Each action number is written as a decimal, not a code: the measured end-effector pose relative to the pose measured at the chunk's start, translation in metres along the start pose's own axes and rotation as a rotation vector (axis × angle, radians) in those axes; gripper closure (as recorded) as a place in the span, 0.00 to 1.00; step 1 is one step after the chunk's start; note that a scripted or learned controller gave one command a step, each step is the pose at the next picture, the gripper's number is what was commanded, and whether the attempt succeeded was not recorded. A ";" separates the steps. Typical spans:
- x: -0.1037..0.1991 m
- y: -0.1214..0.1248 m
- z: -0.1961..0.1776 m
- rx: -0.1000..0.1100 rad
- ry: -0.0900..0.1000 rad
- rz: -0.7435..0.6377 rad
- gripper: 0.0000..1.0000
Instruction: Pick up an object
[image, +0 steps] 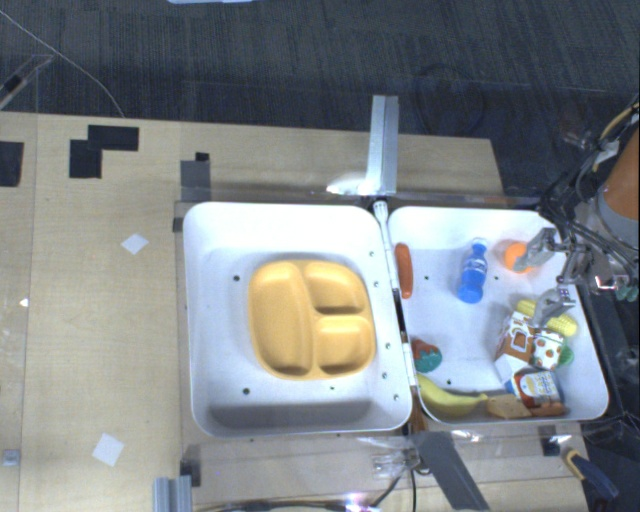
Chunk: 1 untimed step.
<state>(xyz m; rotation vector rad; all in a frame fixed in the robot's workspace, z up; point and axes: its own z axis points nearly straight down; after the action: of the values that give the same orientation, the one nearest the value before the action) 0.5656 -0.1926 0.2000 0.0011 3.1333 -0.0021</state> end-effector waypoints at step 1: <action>0.052 -0.001 0.065 0.001 0.000 0.328 0.00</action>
<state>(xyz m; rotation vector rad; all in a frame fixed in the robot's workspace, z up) 0.5140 -0.1936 0.1344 0.5122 3.0910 -0.0012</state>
